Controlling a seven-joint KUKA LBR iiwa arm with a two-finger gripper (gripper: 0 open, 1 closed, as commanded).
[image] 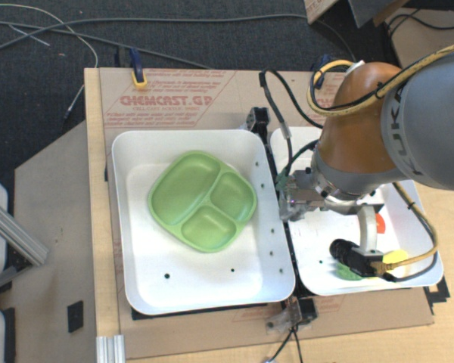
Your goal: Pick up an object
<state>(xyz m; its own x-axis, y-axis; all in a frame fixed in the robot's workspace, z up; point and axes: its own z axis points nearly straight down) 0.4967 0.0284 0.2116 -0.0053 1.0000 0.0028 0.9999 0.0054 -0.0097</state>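
- Green divided plate (203, 200): lies flat mid-floor in the left bin (136, 278), clear of its walls, so open to a grasp from above.
- Gripper (295, 201): low at the right bin's (318, 282) inner wall, perhaps seeking something there; masked by the wrist, so its state cannot be told.

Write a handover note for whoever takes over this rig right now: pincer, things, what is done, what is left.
Pincer: over the left edge of the right bin, close to the wall between the bins. I see nothing held in it.
Things: the green plate lies flat in the left bin, apart from the pincer. A small green thing lies in the right bin, partly hidden.
Done: no pick that I can see.
Left: grasp one thing and lift it.
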